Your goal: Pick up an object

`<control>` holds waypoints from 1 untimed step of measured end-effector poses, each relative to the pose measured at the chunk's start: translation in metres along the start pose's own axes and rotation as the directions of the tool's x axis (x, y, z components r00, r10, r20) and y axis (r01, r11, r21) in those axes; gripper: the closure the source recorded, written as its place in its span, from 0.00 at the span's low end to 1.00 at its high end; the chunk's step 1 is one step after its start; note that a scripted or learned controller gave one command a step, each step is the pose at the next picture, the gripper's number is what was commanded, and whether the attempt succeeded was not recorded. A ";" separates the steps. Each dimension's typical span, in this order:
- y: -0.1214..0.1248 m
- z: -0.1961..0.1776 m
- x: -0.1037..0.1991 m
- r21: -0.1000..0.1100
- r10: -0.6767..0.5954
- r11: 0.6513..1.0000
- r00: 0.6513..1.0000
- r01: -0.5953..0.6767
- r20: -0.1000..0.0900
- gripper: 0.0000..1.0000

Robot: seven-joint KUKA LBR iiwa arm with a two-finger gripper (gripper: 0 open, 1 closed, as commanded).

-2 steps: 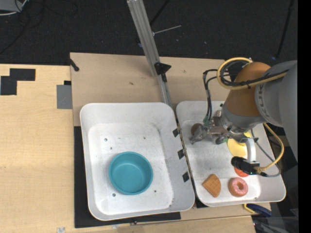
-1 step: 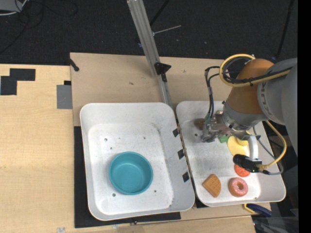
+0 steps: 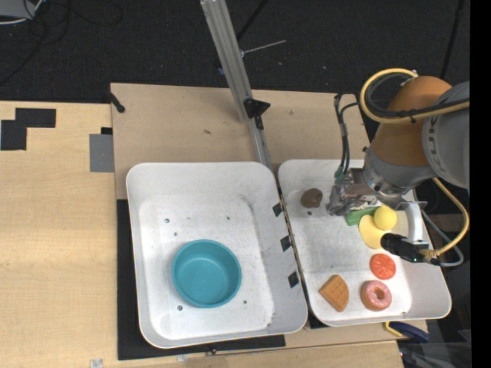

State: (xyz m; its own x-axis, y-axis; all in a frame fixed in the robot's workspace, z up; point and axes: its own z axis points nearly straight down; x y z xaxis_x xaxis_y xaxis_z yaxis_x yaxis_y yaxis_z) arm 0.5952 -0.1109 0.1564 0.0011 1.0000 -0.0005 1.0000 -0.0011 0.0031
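**Operator:** Nearest the camera, which items remain in the right-hand shallow white bin (image 3: 430,307)?

**Technician:** Along its near edge lie a tan wedge-shaped cracker-like piece (image 3: 334,291) and a pink ring-shaped doughnut toy (image 3: 376,295). Neither has been lifted.

**Operator:** State of the two-finger gripper (image 3: 347,202)?

**Technician:** It is lowered into the far part of that bin. Jaw state cannot be determined; the wrist hides it. No object is seen held.

**Operator:** Surroundings, working outward?

**Technician:** Just left of the gripper lies a small brown round lump (image 3: 311,198). Just right sit a green piece (image 3: 354,218) and a yellow rounded toy (image 3: 377,227); beyond these, a red round tomato-like toy (image 3: 383,266). A teal round bowl (image 3: 205,273) rests in the left-hand bin (image 3: 153,190).

**Operator:** Progress?

**Technician:** Judged as approach reached, pick not confirmed. Grasp and lift remain outstanding.
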 end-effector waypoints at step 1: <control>0.000 -0.050 -0.010 0.000 0.000 1.000 1.000 0.000 0.000 1.00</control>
State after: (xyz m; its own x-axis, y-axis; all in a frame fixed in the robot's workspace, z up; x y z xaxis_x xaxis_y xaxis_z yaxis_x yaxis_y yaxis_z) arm 0.5947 -0.1211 0.2065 0.0009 1.0000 -0.0008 1.0000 -0.0009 0.0034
